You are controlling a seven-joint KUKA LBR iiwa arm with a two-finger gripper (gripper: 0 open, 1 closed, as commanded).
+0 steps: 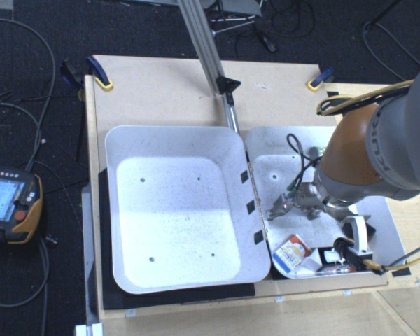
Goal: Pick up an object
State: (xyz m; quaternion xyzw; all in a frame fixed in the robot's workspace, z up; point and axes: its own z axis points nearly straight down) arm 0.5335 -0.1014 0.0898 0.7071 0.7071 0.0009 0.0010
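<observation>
A small packet [290, 253], white with blue and red print, lies in the near left corner of the right-hand bin [273, 142], close to the wall beside the left-hand bin [175, 208]. The hand [278, 208] sits just beyond the packet, low over the bin floor and apart from it. It seems to hold nothing, though how far it is open cannot be told from this angle. The grey arm [364, 145] with its orange band reaches in from the right over the pale desk [168, 89].
</observation>
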